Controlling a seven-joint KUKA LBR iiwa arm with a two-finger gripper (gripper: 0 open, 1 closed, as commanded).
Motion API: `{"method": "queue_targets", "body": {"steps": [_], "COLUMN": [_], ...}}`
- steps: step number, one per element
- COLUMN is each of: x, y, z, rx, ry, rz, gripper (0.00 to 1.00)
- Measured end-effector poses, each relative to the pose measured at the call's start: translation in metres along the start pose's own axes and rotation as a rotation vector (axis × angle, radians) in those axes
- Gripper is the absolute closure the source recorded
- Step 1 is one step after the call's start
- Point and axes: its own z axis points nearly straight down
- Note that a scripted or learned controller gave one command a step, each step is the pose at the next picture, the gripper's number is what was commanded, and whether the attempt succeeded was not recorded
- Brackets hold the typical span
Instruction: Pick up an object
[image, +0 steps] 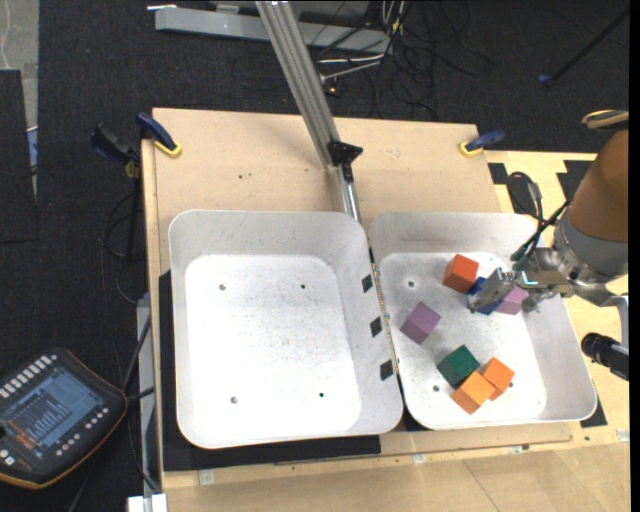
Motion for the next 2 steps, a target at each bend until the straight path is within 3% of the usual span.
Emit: {"method": "queue_targets", "body": {"steps": [1,2], "x": [0.000,-0.007], "y": [0.001,-0.002], "z": [-0.002,0.059], "rx": [-0.004,0.002], "ry": [-0.001,0.000], "rz": [0.001,0.003], "gripper": [0.00,0.00]}}
